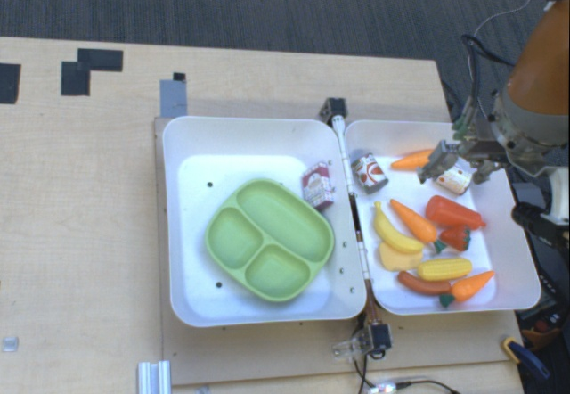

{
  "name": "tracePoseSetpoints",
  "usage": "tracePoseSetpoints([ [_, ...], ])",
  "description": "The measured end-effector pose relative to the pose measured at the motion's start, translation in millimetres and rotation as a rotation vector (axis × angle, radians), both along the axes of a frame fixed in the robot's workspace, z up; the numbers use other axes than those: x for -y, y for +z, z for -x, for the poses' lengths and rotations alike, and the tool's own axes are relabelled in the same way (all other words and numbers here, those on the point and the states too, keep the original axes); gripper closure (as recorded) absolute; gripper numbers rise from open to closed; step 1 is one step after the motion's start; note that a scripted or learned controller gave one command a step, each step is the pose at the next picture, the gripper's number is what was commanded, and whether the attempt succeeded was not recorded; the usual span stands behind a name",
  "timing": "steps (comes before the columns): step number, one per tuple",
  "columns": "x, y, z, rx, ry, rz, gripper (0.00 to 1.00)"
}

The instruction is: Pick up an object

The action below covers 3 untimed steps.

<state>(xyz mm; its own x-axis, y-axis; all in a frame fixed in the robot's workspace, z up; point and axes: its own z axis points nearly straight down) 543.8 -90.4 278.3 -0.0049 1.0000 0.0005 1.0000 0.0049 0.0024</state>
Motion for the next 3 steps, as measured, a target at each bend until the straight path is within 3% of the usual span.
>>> tracePoseSetpoints([
  [1, 65, -98, 2, -0.002, -0.003, 0.001, 0.00],
  [2, 21, -176, 27, 0.018, -0.004, 0.003, 0.00],
  [3, 20, -164, 25, 0.023, -0.002, 0.001, 1.00],
])
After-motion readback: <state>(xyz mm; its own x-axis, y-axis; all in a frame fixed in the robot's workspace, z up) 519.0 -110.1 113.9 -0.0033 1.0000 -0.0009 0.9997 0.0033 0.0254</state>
